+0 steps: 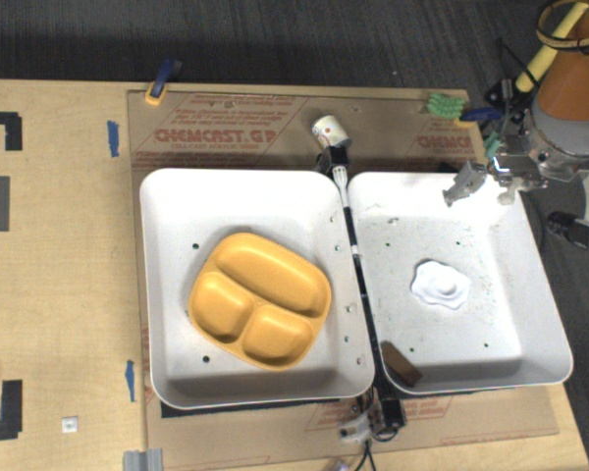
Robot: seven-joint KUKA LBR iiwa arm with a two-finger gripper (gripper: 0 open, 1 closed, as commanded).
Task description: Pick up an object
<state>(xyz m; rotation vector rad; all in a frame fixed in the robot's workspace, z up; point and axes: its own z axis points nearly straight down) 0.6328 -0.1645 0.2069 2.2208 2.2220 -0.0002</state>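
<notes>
Small white crumpled object (440,286) lying mid-floor in the right bin (530,263), well apart from the end effector (479,180) at that bin's upper right rim. End effector's state impossible to tell. Yellow divided tray (261,298) resting in the left bin (177,224).

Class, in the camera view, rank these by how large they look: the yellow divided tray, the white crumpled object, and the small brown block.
1. Yellow divided tray, left bin.
2. White crumpled object, right bin.
3. Small brown block, right bin's near corner.
</notes>
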